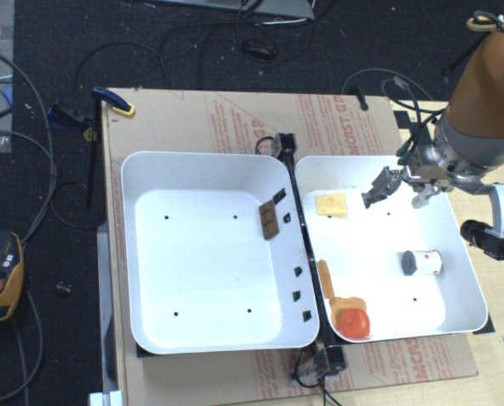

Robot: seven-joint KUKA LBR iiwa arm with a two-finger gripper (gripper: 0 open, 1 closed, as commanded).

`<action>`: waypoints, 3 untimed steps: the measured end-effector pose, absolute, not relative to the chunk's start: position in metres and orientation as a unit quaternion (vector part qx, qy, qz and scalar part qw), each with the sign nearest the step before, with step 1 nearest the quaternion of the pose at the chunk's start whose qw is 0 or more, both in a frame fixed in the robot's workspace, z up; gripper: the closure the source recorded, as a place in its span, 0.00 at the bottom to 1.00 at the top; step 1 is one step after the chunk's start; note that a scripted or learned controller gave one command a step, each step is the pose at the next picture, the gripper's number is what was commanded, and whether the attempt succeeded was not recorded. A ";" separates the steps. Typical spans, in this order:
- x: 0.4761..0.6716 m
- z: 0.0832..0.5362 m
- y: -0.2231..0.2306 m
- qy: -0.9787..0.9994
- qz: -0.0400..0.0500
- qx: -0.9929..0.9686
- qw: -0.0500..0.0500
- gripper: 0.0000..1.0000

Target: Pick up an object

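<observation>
The grey arm with its orange-brown upper segment (487, 83) reaches in from the right, and its two-finger gripper (399, 186) hangs above the far part of the right-hand shallow white bin (468, 252). One dark finger (379, 189) points toward the left and a paler one (424, 194) sits to its right; the two stand spread apart with nothing between them, so the gripper is open and holds no object.

Just to the left of the dark finger, and a little nearer the camera, a flat pale yellow square block (331, 205) lies on the bin floor, close to but apart from the finger. Nearer the camera than the gripper, slightly to its right, a small white cylinder with a dark grey end cap (422, 263) lies on its side. Further toward the camera and to the gripper's left, at the bin's near left corner, a red-orange ball (353, 321) rests against an orange handled piece (328, 284) that runs along the bin's left wall.

Well to the gripper's left, in the left-hand shallow white bin (142, 252), a small brown rectangular block (270, 221) lies near that bin's right wall. Both bins sit on a tan cardboard sheet (201, 121).
</observation>
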State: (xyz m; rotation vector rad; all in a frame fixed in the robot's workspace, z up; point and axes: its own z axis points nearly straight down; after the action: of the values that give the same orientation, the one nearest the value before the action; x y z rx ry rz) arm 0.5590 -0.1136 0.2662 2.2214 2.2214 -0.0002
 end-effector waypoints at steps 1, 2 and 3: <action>0.567 0.209 -0.116 0.707 -0.002 0.707 -0.002 0.00; 0.565 0.146 -0.118 0.707 -0.002 0.707 -0.002 0.00; 0.564 0.093 -0.117 0.707 -0.002 0.707 -0.002 0.00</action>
State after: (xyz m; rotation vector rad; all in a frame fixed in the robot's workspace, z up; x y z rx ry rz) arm 0.5639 -0.1174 0.0931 2.2245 2.2244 -0.0048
